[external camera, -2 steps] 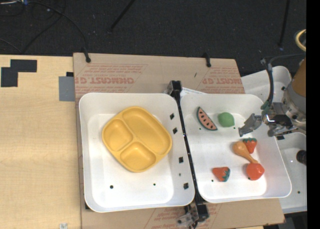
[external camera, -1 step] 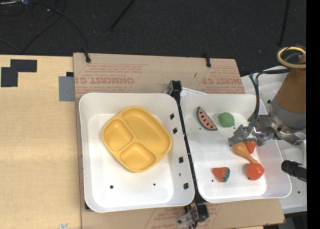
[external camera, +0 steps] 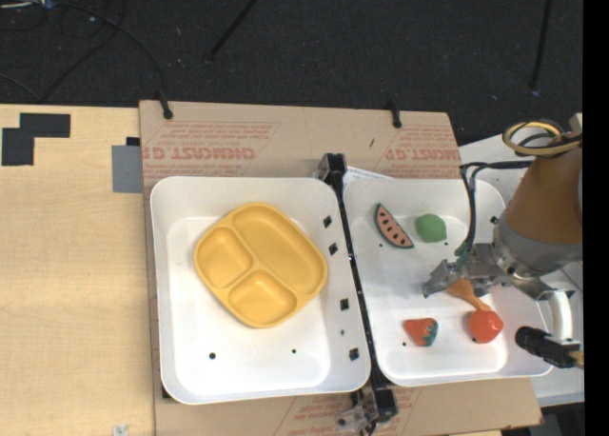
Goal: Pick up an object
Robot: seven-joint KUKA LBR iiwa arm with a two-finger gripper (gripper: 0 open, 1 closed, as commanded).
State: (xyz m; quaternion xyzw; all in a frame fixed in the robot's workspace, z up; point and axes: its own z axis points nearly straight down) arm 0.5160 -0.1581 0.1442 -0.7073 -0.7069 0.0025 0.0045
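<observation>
In the right bin (external camera: 400, 348) lie a watermelon slice (external camera: 392, 227), a green ball (external camera: 431, 227), a red strawberry with a green cap (external camera: 421, 331), a red tomato (external camera: 484, 327) and an orange carrot-like piece (external camera: 467, 292). My gripper (external camera: 449, 280) is low over the bin's middle right, directly at the orange piece, which pokes out beneath it toward the tomato. The arm's orange band (external camera: 547, 201) and grey wrist hide the bin's right side.
The left bin (external camera: 181, 348) holds a yellow divided plate (external camera: 260, 263). A black divider (external camera: 347, 263) runs between the bins. Cardboard lies under both, and a black part of the arm (external camera: 542, 344) hangs over the right bin's front right corner.
</observation>
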